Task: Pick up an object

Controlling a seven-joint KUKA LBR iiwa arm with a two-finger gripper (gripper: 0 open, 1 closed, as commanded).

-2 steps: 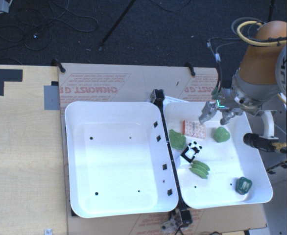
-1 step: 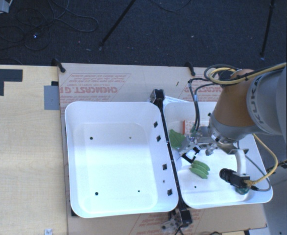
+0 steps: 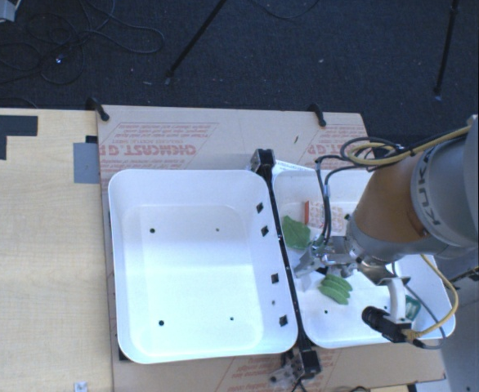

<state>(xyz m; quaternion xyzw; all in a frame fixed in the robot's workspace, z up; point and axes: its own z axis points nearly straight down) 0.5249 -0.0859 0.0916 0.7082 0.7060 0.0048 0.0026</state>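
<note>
My gripper [image 3: 324,265] is low inside the right bin [image 3: 350,337], under the arm's orange band and grey wrist. A light green object [image 3: 296,232] lies just up and left of it, close to the divider between the bins. A darker green ribbed object [image 3: 335,288] sits right below the gripper, touching or nearly touching it. A small orange-and-white item [image 3: 314,213] lies toward the bin's back, partly hidden by cables. The wrist hides much of the right bin's floor.
The left bin [image 3: 125,219] stands beside the right one, with black clips [image 3: 274,278] along the shared rim. A black part with green and yellow wires [image 3: 385,320] hangs off the arm near the right bin's front. Cardboard lies under both bins.
</note>
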